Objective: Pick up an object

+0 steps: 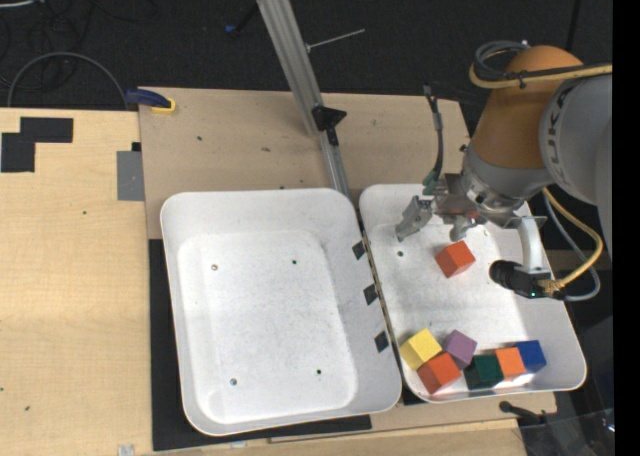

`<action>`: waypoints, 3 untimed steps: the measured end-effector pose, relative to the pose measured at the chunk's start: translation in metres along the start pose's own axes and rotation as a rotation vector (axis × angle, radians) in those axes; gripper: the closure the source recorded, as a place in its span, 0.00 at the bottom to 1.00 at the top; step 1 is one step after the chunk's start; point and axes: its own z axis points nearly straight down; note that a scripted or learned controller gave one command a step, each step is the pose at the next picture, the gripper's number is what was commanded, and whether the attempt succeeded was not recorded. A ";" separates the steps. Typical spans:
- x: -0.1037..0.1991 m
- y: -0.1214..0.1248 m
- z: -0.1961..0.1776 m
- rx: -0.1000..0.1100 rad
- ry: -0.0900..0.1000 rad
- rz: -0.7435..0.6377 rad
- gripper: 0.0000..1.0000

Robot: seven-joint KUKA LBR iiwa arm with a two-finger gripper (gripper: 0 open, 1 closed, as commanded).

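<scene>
An orange-red cube [455,259] lies alone in the middle of the right bin [400,274]. My gripper [436,228] hangs just above and behind it, at the bin's far part, with its fingers spread and nothing between them. One grey finger [410,217] points down and left, clear of the cube. The cube sits just in front of the other finger, and contact is hard to judge. A cluster of cubes lies at the bin's near edge: yellow [422,346], purple [461,346], red [438,372], green [484,371], orange [512,361] and blue [531,354].
The left bin [200,214] stands beside the right one, with black clips [370,294] along the shared rim. A slanted aluminium rail [295,54] runs down to the bins' far edge. Cables [570,274] hang off the arm's wrist on the right.
</scene>
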 end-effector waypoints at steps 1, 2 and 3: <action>-0.004 -0.001 -0.010 0.003 -0.003 0.002 1.00; -0.080 -0.023 -0.064 -0.003 -0.008 0.015 1.00; -0.075 -0.023 -0.060 0.002 -0.004 0.006 0.00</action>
